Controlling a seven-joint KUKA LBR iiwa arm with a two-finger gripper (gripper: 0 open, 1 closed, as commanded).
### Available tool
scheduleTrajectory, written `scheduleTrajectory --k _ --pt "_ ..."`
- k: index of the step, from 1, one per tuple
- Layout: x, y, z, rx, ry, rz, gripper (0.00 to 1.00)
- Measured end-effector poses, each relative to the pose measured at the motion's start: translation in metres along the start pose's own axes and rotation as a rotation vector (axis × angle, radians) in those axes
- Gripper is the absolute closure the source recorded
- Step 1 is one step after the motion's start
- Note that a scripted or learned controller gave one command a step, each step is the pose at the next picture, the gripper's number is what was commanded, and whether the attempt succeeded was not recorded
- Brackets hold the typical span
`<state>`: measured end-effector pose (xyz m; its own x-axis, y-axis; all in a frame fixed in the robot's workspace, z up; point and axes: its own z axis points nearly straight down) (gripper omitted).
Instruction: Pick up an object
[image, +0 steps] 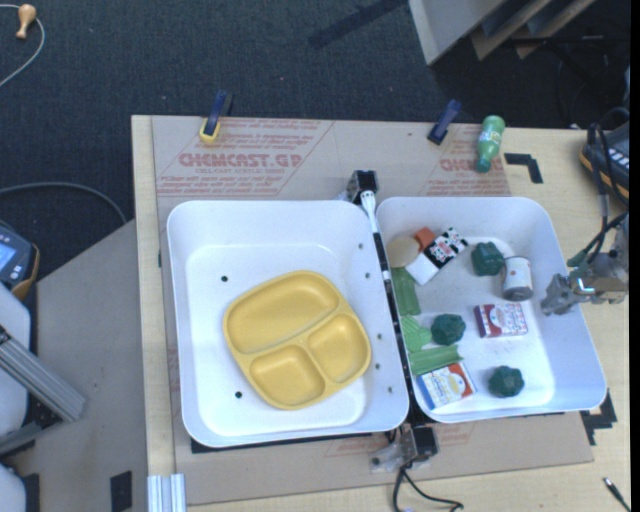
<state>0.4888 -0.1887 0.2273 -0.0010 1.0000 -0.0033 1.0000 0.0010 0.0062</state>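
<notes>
My hand (562, 296) sits at the right rim of the right bin (575, 345), low over the wall, with my wrist reaching in from the right edge of the scene. From this angle I cannot tell whether it is released or clenched, and nothing shows between its tips, so I count it as carrying nothing. Everything I might take lies to my left, inside that same bin. The closest piece is the small white cylinder (517, 278), just beside my hand and slightly farther back; it lies tipped on its side with its long axis running roughly far to near. Just left of my hand and a touch nearer is the red-and-white packet (499, 320), lying flat. The dark green lump (506, 381) sits at the near side of the bin, another green lump (487, 258) lies beyond the cylinder, and a third (447, 327) is toward the middle. The yellow divided tray (296, 339) in the left bin (190, 300) is well apart from me. So the move, as I judge it, is a short shift left, and for the cylinder I would want to close across its narrow width.
</notes>
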Motion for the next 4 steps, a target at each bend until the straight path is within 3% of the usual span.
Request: scheduleTrajectory --k 2,4 --pt "0.103 -0.005 -0.013 0.008 0.007 -0.006 1.00" --pt "0.212 0.003 0.011 0.011 0.006 -0.005 1.00"
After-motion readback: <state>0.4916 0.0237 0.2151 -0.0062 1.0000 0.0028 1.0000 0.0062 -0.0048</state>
